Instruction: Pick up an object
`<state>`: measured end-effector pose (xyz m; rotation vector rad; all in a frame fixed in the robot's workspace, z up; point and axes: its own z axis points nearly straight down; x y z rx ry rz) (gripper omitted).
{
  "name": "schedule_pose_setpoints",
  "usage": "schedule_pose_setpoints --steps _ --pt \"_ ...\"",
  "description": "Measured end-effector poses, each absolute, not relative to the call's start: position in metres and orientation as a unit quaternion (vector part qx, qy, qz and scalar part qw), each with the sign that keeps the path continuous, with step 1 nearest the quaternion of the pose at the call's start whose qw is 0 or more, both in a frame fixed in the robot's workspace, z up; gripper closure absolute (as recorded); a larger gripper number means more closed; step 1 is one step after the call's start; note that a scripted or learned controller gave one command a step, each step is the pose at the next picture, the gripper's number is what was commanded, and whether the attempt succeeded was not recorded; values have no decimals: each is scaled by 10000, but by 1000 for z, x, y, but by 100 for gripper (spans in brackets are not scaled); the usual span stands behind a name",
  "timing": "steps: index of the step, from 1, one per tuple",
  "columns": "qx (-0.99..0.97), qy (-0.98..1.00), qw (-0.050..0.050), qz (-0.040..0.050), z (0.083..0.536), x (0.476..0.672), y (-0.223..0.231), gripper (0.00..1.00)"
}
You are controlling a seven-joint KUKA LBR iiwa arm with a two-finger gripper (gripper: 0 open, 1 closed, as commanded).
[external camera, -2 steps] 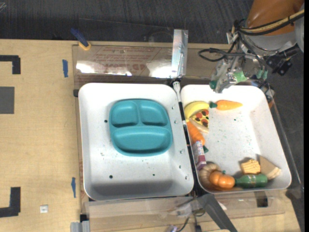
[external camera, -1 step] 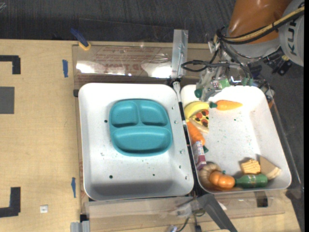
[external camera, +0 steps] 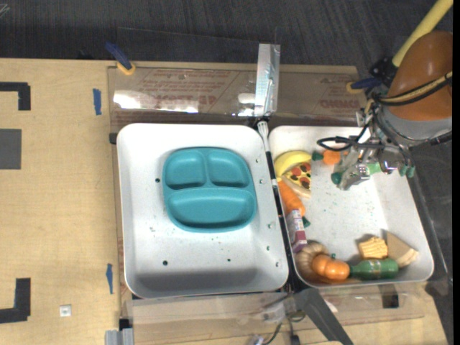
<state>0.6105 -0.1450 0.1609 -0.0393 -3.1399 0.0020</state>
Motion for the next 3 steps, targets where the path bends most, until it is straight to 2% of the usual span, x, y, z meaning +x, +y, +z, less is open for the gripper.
schedule_pose_setpoints --steps 1,2,3 --pt "-970 -9953 -52 -10 187 653 -78 100" --pt "-1190 -9929 23 4 97 641 -156 100" --pt "-803 -9967 -96 -12 193 647 -80 100"
